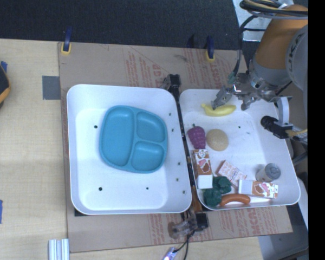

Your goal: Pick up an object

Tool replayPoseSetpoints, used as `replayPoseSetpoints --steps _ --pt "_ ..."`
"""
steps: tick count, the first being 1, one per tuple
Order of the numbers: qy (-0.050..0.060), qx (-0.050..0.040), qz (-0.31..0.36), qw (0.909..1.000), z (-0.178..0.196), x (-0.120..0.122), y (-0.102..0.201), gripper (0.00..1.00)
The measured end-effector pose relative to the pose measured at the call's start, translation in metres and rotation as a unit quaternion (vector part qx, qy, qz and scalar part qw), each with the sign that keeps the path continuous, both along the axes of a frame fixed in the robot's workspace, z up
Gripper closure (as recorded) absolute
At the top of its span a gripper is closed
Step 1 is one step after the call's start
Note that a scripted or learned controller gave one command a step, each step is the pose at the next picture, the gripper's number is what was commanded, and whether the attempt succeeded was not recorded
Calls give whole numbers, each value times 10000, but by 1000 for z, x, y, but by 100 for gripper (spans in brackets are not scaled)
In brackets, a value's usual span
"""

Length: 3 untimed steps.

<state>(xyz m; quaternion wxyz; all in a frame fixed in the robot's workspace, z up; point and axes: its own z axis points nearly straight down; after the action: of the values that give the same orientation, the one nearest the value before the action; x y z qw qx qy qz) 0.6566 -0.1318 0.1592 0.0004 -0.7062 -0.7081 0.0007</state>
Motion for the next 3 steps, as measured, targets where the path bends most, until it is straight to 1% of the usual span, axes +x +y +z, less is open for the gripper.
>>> replayPoseSetpoints --steps 1,2,3 --pt "-1 5 12 10000 85 0 65 0" --pt "17 1 -2 10000 62 -1 17 0" --pt "1 -1 1 10000 79 -14 -18 0"
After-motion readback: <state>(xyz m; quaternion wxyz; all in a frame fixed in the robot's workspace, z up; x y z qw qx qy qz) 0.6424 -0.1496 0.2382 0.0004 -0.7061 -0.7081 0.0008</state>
